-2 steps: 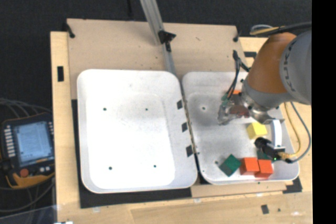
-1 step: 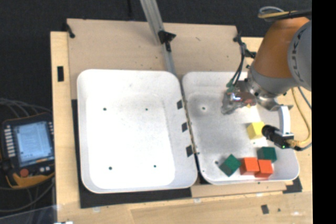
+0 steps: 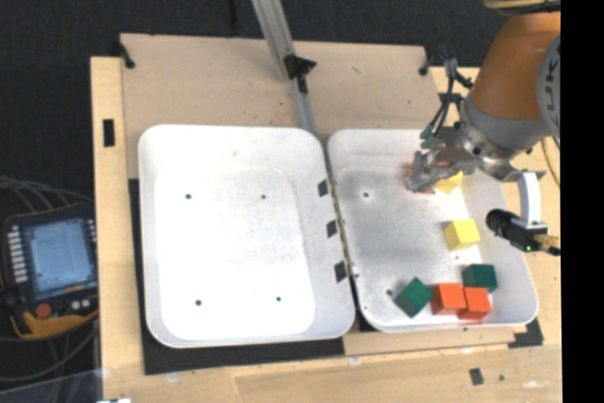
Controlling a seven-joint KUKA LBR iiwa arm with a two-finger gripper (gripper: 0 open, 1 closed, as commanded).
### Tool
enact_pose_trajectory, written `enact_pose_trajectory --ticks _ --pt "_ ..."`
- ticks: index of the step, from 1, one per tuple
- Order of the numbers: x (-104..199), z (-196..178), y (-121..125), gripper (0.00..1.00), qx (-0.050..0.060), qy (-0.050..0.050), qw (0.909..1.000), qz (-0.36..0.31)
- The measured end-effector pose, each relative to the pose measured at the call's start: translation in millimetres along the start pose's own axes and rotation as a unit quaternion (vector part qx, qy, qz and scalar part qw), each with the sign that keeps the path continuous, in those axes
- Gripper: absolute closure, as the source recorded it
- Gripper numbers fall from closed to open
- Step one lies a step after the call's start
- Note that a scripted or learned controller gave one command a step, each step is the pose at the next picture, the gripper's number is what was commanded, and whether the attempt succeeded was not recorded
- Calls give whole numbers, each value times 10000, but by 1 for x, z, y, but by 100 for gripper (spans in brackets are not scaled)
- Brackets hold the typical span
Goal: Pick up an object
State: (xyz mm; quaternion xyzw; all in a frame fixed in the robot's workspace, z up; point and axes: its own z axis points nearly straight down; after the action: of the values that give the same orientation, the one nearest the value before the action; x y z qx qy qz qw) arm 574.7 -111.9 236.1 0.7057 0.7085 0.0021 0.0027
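My gripper (image 3: 427, 173) hangs low over the upper part of the right bin (image 3: 377, 231), reaching in from the right. A yellow block (image 3: 450, 183) lies right beside it, partly covered by the wrist, and a small reddish piece (image 3: 416, 176) shows at the gripper's left edge. Whether either one is held cannot be made out. Lower in the same bin lie a yellow cube (image 3: 461, 233), a dark green cube (image 3: 480, 276), a green block (image 3: 412, 296) and two orange cubes (image 3: 449, 297) (image 3: 477, 302) side by side.
The left bin (image 3: 236, 231) lies beside the right one, with small clips along the shared edge. A slanted metal pole (image 3: 274, 14) rises from the back of the bench. A teach pendant (image 3: 52, 260) sits off the bench at far left.
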Motion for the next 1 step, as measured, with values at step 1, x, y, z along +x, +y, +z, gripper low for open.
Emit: enact_pose_trajectory --ticks 1 --pt "60 4 -10 100 30 10 10000 -15"
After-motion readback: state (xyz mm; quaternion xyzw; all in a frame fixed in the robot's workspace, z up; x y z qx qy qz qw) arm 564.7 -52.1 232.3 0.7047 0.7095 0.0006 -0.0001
